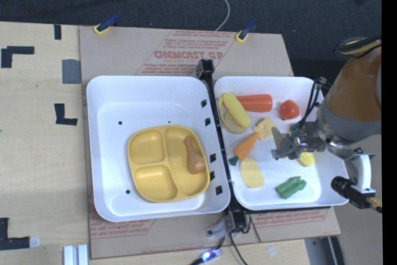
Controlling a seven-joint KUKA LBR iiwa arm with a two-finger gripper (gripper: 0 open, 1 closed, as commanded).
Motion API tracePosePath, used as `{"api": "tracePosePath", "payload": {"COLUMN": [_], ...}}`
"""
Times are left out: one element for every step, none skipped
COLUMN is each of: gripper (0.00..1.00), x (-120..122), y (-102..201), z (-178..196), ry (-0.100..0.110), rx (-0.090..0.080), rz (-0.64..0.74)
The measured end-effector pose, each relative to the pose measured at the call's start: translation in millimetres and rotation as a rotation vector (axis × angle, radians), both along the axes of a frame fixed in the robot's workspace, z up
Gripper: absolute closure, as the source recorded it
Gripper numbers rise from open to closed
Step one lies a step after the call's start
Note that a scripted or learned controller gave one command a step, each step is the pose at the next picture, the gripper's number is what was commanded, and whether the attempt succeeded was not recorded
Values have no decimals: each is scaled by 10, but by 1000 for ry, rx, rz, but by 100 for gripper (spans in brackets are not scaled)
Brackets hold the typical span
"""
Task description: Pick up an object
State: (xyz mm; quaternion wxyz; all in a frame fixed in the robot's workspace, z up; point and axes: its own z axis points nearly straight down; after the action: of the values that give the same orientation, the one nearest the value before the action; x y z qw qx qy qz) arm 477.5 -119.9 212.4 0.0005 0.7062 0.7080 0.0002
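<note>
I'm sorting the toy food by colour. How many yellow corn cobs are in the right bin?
2. A large corn cob lies near the bin's left wall, beside the red sausage. A small corn piece lies by the gripper. The arm may hide others.

My arm is a thick rounded body, its wide orange band glossy and catching a pale highlight along the top edge. Below the band sits a smooth grey collar, darker where it curves into shadow. A thin black cable runs down beside it to my small tool of dark grey metal. A white bracket carrying a black cylindrical fitting sits beside the collar.
</note>
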Motion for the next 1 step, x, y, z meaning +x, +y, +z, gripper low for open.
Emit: {"api": "tracePosePath", "payload": {"gripper": [100], "x": [5], "y": [4], "z": [106], "ry": [4], "rx": [1], "rz": [-1]}}
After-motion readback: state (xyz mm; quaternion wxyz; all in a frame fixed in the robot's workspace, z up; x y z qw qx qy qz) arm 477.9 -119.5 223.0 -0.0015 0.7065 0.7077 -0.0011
